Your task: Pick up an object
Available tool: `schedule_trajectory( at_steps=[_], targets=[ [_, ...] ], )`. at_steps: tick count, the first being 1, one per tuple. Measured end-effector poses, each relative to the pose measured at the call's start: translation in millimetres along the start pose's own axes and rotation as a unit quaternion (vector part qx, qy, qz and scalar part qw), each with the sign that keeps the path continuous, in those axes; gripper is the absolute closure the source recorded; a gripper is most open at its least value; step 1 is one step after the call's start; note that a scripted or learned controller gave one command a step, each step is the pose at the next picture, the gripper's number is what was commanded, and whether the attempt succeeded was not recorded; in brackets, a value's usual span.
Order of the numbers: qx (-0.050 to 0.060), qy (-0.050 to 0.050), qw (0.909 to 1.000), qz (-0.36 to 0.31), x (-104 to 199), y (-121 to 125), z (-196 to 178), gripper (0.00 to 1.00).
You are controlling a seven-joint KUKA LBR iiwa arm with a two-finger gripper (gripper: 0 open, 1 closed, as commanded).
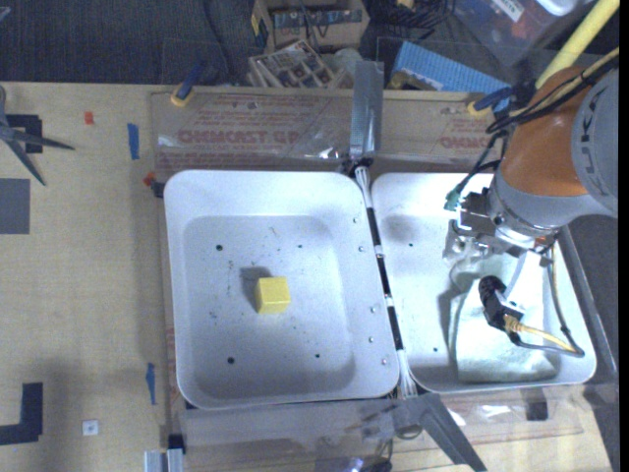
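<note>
A small yellow cube (273, 294) rests on the floor of the left bin (197, 214), a little left of its middle. My gripper (465, 256) hangs low over the right bin (423, 362), near its upper middle, under the grey wrist and orange band (536, 155). It is far to the right of the cube, across the divide between the bins. Just below and right of the gripper is a black piece with a yellow cord (499, 308); I cannot tell whether it is a loose object or part of the arm.
The two bins meet at a ridge (378, 264) running front to back. A clear plastic sheet (256, 131) lies behind the bins. Small blue and black markers dot the wooden bench (69, 313) to the left.
</note>
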State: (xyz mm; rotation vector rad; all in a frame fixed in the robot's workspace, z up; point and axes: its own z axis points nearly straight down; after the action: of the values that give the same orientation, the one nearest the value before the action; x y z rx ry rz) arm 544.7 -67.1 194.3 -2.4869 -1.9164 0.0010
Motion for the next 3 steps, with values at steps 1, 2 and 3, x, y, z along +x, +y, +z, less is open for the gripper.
schedule_trajectory(
  at_steps=[1,2,3],
  targets=[
    [-0.001,0.0,1.0,0.002,-2,1,-10,1.0],
    [-0.003,0.0,1.0,0.003,-3,2,-20,1.0],
    [0.001,-0.001,0.9874,0.158,11,-1,10,1.0]
  ],
)
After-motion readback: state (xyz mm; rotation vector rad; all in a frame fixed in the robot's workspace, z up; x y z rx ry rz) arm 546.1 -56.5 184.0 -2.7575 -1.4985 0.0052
